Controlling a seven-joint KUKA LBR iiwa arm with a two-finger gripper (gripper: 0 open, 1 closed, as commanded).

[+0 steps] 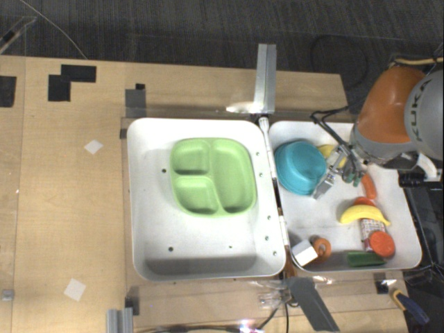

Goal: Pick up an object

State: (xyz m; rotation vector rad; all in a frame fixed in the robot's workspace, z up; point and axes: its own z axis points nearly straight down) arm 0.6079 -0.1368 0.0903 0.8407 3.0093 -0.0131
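1. Overhead, the grey arm (409,116) reaches in from the right over the right bin (409,255).
2. Left bin (146,255) holds a green divided plate (211,175), lying flat.
3. Teal bowl (298,166) sits at the right bin's upper left, tipped on its side.
4. Banana (363,214) lies near the bin's middle right, long axis roughly left to right, ends curving down.
5. Gripper (331,177) hangs just beside the bowl's right rim, slanting down-left; whether its fingers are apart or together I cannot tell.
6. Orange carrot (368,186) lies just right of the gripper, above the banana.
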